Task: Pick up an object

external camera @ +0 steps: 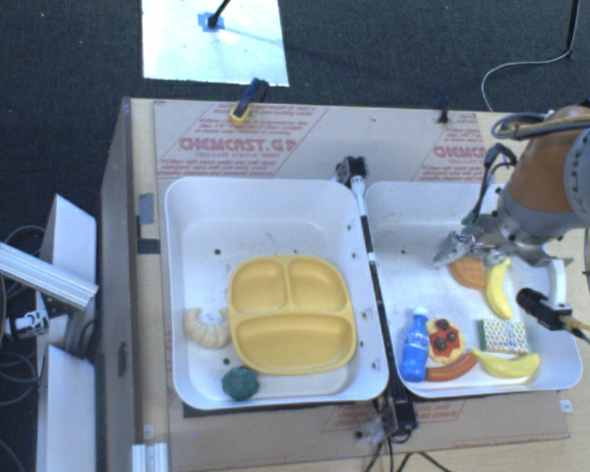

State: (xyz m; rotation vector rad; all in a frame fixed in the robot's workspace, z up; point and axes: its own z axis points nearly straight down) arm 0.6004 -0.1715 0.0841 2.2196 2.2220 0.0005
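My gripper (472,254) is low in the right bin (413,214), open, just above an orange wedge (467,273). One grey finger (448,252) shows to the wedge's left and the other to its right, by the top of a banana (499,291). Nothing is held between them. Along the bin's front lie a blue bottle (414,345), a small pizza toy (444,338), a red sausage (451,368), a second banana (508,365) and a speckled square block (503,335).
The left bin (192,264) holds a yellow divided plate (292,315), a pale croissant (207,327) and a green lump (240,383). A black ridge (367,264) separates the bins. A black cable part (543,310) hangs by the arm's wrist.
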